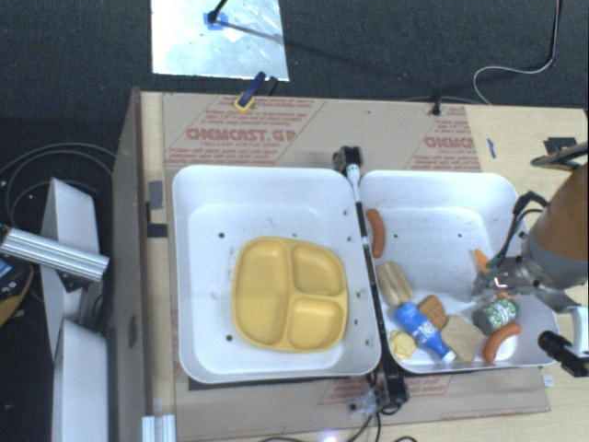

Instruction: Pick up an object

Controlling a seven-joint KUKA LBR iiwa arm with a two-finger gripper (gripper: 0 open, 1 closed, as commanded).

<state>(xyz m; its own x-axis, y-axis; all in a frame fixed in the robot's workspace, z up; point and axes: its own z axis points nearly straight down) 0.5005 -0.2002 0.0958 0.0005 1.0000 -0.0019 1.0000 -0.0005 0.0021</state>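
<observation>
The right bin point(442, 205) holds several toy foods. A reddish sausage point(375, 232) lies along its left wall, with a tan bun point(394, 282) below it. Near the front lie a blue bottle point(423, 330), a brown cookie point(433, 309), a slice of toast point(464, 338), a pale yellow piece point(402, 344), a green round item point(498, 315) and a second sausage point(502, 342). A small orange piece point(481, 259) sits near the gripper point(498, 282), which hangs at the bin's right side, just above the green item. The arm point(560, 236) comes in from the right.
The left bin point(207, 201) carries a yellow divided plate point(290, 293). A black clamp point(350, 160) sits where the two bins meet at the back. Cables run over the floor at the left and the back right.
</observation>
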